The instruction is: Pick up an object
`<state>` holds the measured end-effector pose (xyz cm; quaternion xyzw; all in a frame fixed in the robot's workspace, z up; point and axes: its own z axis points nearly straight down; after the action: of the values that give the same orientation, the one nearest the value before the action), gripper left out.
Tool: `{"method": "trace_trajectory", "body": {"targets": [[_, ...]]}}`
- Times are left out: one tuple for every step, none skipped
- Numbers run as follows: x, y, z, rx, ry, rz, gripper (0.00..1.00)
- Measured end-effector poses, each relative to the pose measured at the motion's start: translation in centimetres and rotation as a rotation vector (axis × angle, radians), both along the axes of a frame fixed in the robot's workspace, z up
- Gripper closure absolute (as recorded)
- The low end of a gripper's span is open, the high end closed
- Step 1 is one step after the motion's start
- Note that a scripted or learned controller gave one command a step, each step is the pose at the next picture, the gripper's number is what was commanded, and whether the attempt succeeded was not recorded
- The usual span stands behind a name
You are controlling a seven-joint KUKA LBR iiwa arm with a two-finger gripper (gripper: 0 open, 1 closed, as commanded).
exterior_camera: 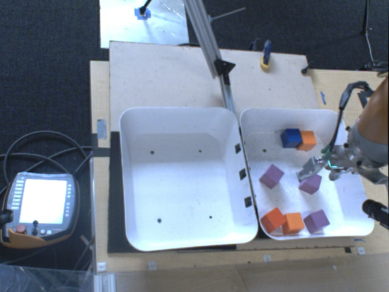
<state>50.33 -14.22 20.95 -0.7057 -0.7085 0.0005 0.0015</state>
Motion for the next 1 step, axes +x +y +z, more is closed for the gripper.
{"method": "trace_trajectory", "body": {"targets": [[0.09, -0.01, 0.18, -0.001, -0.004, -0.001, 0.0]]}}
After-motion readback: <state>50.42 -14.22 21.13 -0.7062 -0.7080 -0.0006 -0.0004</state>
